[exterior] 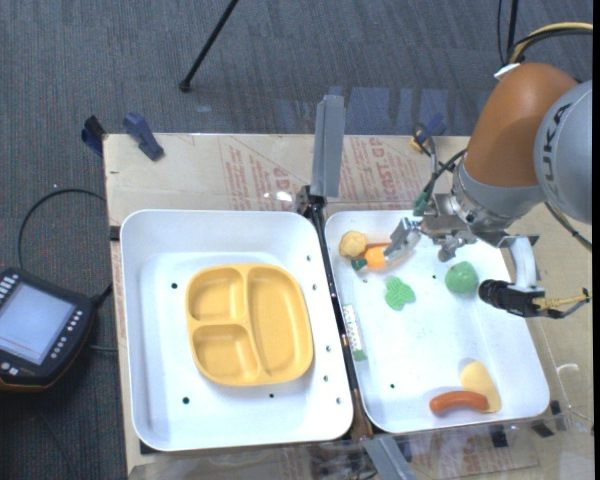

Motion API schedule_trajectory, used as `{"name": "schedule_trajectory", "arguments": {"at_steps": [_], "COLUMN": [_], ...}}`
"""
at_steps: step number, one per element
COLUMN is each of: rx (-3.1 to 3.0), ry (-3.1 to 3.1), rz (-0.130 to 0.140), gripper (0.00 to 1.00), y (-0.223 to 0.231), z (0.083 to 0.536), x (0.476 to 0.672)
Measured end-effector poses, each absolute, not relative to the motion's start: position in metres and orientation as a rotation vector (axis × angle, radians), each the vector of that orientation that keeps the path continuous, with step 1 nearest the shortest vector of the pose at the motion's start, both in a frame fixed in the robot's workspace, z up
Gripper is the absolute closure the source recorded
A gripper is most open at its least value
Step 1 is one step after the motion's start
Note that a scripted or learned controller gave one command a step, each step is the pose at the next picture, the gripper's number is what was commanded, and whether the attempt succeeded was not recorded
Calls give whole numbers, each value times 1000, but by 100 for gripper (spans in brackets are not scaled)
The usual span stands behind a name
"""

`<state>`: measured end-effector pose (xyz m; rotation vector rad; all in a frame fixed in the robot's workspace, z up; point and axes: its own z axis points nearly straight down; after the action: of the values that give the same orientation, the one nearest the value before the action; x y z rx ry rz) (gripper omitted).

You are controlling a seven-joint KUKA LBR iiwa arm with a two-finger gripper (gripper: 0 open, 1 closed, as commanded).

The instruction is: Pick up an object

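My gripper (423, 247) hangs over the back of the right bin (430, 358), open, with nothing between its fingers. Its left finger (400, 241) reaches down close to an orange carrot-like piece (376, 258), which lies beside a yellow lumpy piece (353, 243). A green ball (461, 278) sits just below and right of the gripper. A leafy green piece (399, 293) lies a little in front of it. At the bin's front right lie a red sausage (458, 402) and a pale yellow wedge (477, 380).
The left bin (150, 268) holds a yellow divided tray (248, 323). A grey upright post (328, 148) stands behind the wall between the bins. A handheld control pendant (25, 328) lies on the floor at the left.
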<state>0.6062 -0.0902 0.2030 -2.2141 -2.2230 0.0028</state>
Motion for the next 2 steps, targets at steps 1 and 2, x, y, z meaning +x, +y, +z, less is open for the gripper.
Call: {"name": "schedule_trajectory", "arguments": {"at_steps": [1,2], "rx": [-2166,-2067], "ry": [-2270,-2361], "rz": [4,2], "gripper": [0,0], "y": [-109,-82], "z": [85,87], "x": [643,634]}}
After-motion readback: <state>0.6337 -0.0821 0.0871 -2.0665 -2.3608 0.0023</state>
